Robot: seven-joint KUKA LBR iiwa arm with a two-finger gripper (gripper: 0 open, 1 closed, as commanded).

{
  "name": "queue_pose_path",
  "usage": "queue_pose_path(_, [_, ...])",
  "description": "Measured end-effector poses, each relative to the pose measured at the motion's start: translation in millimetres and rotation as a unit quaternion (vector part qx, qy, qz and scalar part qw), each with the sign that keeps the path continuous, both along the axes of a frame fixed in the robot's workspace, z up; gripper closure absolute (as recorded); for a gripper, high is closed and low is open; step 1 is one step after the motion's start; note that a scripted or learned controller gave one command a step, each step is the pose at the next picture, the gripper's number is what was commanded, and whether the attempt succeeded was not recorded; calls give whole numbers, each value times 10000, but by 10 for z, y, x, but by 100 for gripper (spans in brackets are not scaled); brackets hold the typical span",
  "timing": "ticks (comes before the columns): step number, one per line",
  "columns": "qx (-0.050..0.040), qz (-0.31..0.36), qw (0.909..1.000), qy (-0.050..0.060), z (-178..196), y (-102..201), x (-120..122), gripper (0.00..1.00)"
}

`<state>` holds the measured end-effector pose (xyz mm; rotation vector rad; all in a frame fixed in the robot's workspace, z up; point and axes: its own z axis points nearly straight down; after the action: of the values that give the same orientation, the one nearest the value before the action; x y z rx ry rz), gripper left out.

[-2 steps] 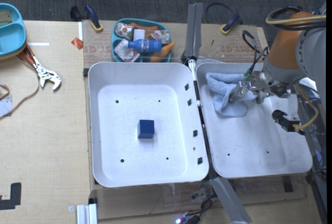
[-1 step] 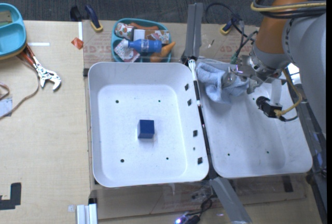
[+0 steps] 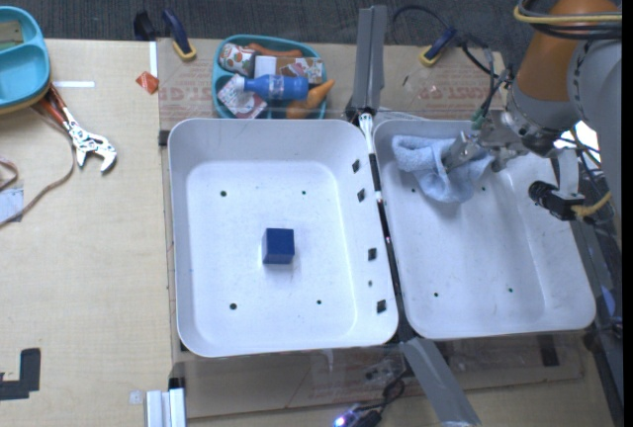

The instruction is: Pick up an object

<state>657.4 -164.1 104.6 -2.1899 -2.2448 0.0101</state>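
Note:
A crumpled pale grey cloth (image 3: 423, 168) lies in the far left part of the right bin (image 3: 514, 306). My gripper (image 3: 467, 161) is low in that bin, right at the cloth's right edge and touching or overlapping it; the wrist hides how it meets the cloth. A small dark blue cube (image 3: 279, 246) sits alone near the middle of the left bin (image 3: 198, 316), well away from the gripper. The grey arm with its orange band (image 3: 554, 49) reaches in from the right.
Behind the left bin stands a blue bowl (image 3: 269, 79) holding several small packets and a bottle. A wrench (image 3: 87, 146) and a light blue tray (image 3: 20, 54) lie on the bench at the far left. Clamps (image 3: 176, 35) sit along the back edge.

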Motion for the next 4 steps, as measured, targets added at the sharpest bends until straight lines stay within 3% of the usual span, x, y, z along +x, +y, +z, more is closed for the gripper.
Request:
queue_pose_path(1, [1,1098,9939,-23,-144,274,13,0])
queue_pose_path(3, [8,1326,9912,-33,-147,-140,17,0])
queue_pose_path(4, [9,1923,9813,-23,-153,436,12,0])
